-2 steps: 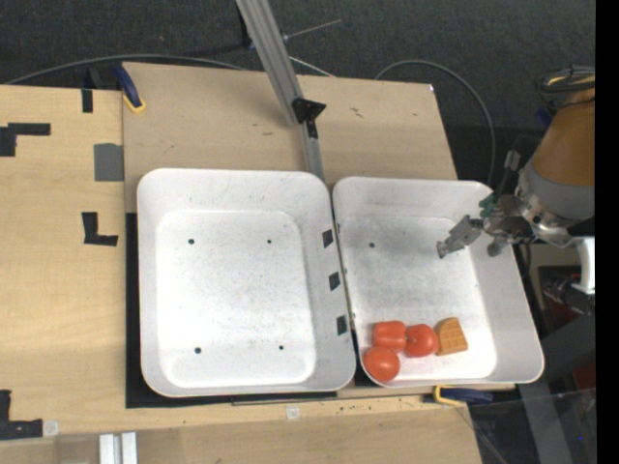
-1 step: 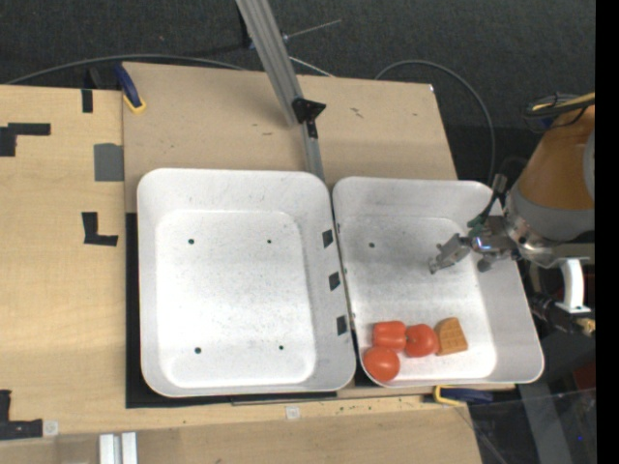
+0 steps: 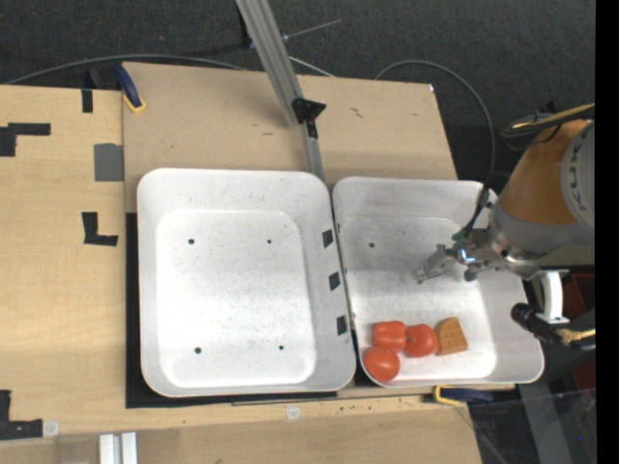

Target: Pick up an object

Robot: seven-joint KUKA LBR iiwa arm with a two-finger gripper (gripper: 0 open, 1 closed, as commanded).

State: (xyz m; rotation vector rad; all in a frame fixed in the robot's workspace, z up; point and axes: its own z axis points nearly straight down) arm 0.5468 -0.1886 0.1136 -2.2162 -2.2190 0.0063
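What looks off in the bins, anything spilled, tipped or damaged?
Nothing stands out. The red pieces and the tan block sit bunched at the near edge of the right bin, inside its rim. The left bin sits level beside it. The gripper is over the right bin, apart from the items.

The arm (image 3: 556, 196) is grey, with a wide orange band above the wrist. At its end sits a small gripper (image 3: 447, 262) of grey metal with dark parts and a little blue spot. A white part and thin cables hang on the arm's near side.
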